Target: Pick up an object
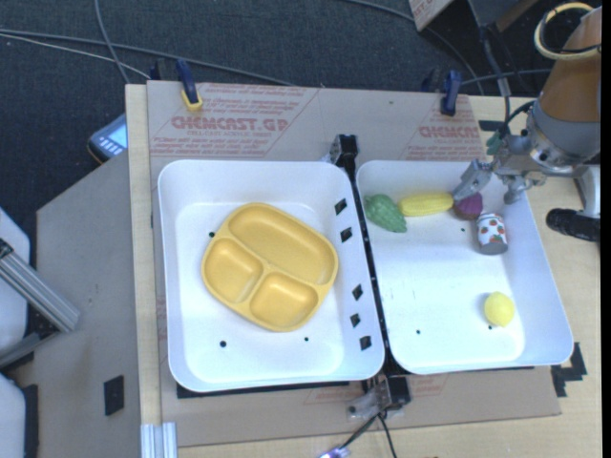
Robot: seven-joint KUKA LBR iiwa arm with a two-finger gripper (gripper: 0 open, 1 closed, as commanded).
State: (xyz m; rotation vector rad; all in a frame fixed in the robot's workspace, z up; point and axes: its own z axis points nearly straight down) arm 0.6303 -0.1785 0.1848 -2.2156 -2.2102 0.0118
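Yellow divided plate lies alone in the left bin; the right bin gathers green piece, banana and purple object, where the gripper hangs, fingers seemingly spread, gripping nothing.

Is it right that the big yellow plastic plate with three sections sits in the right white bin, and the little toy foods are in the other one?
Not quite. The camera view shows the yellow three-section plastic plate in the left white bin. The little toy foods lie in the right white bin.
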